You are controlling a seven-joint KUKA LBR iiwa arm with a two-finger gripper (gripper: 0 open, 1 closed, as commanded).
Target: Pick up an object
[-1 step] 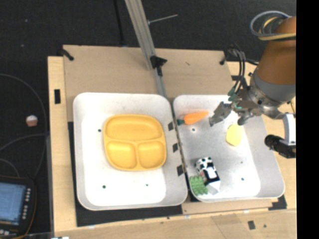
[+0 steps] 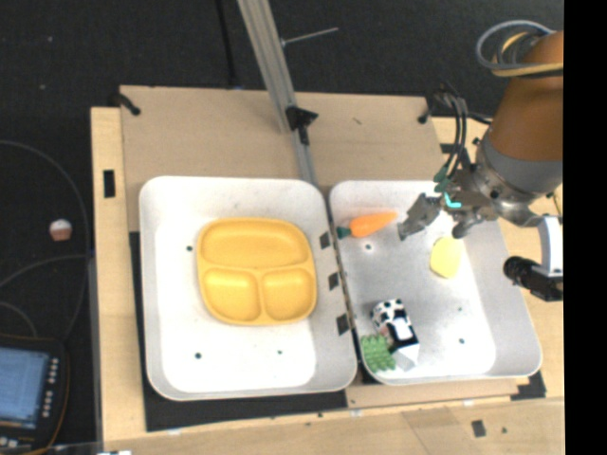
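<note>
In the right bin [image 2: 474, 349] lie an orange carrot [image 2: 372, 223] near the far left corner, a pale yellow lemon-like piece [image 2: 445, 258] in the middle, and a black-and-white toy cow [image 2: 395, 323] beside a green leafy piece [image 2: 377, 353] at the near left. My gripper [image 2: 438, 220] hangs over the bin's far part, between the carrot and the yellow piece. Its two dark fingers are spread apart with nothing between them.
The left bin [image 2: 171, 349] holds a yellow three-compartment plate [image 2: 256, 270]. A metal camera post [image 2: 270, 60] rises behind the bins. The arm's orange band [image 2: 531, 93] and a black fitting [image 2: 531, 278] stand over the right bin's right side.
</note>
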